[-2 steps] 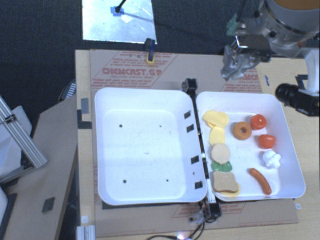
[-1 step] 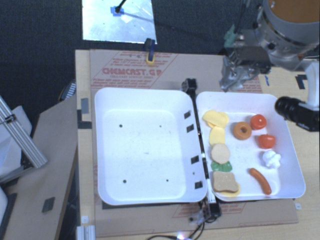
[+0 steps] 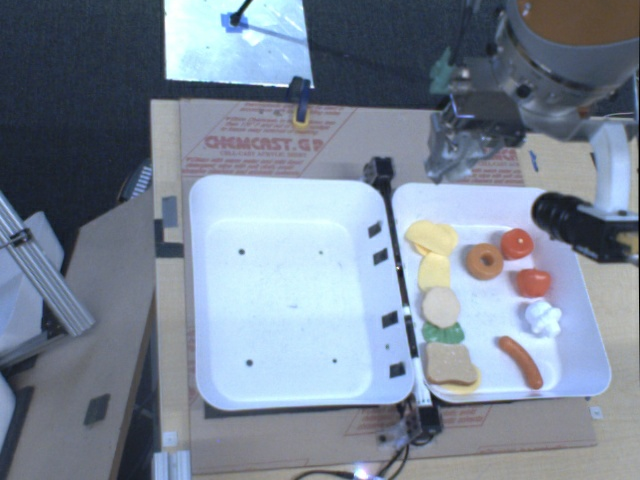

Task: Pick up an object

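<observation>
Claw (image 3: pixel 462 158): you see it hanging above the far rim of the right bin (image 3: pixel 590 318), over the cardboard sheet (image 3: pixel 260 138) on the table (image 3: pixel 600 168). It carries nothing; how wide its fingers stand cannot be told.

Items in the right bin, all on the near side of the claw:
- Two yellow pieces (image 3: pixel 432 238), nearest the claw, just toward you and slightly left of it.
- Doughnut (image 3: pixel 485 261), just beyond those, directly toward you.
- Two red tomatoes (image 3: pixel 517 244), to the claw's right and nearer you.
- White floret-shaped piece (image 3: pixel 543 317), farther toward you on the right.
- Sausage (image 3: pixel 521 361), well apart, near the front rim.
- Round pale patty (image 3: pixel 441 307), green leaf (image 3: pixel 440 332), bread slice (image 3: pixel 450 365), in a column toward you, ending farthest from the claw.

Left bin (image 3: pixel 215 268): to the claw's left, touching the right bin along a black clipped seam (image 3: pixel 392 268).
</observation>
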